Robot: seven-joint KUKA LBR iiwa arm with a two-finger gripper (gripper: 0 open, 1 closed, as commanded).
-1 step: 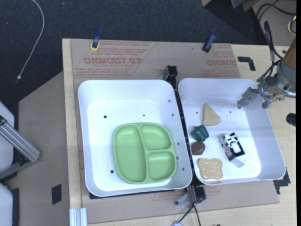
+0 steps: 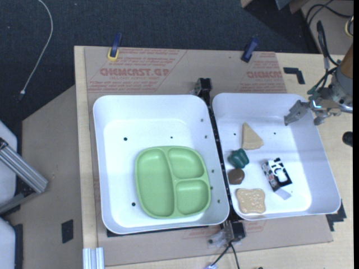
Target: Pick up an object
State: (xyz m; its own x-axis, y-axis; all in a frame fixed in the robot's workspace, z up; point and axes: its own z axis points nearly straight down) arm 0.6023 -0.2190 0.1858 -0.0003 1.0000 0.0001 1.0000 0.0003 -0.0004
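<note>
Two white bins [image 2: 112, 150] on cardboard-topped bench [image 2: 168, 66], dark carpet [image 2: 112, 10] w/ cable [image 2: 45, 32]

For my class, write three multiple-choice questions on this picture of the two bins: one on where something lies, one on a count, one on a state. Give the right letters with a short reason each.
1. Where does the green divided plate lie?
A. in the left bin
B. in the right bin
C. on the cardboard

2. How many compartments does the plate have?
A. two
B. three
C. five

3. What is the gripper doing?
A. gripping the black and white box
B. resting on the plate
C. poised at the right bin's far right corner, holding nothing

Answers: 1 A, the plate sits inside the left bin. 2 B, one long section and two smaller ones. 3 C, it is by the right bin rim, while the black and white box lies apart on the floor.
</note>
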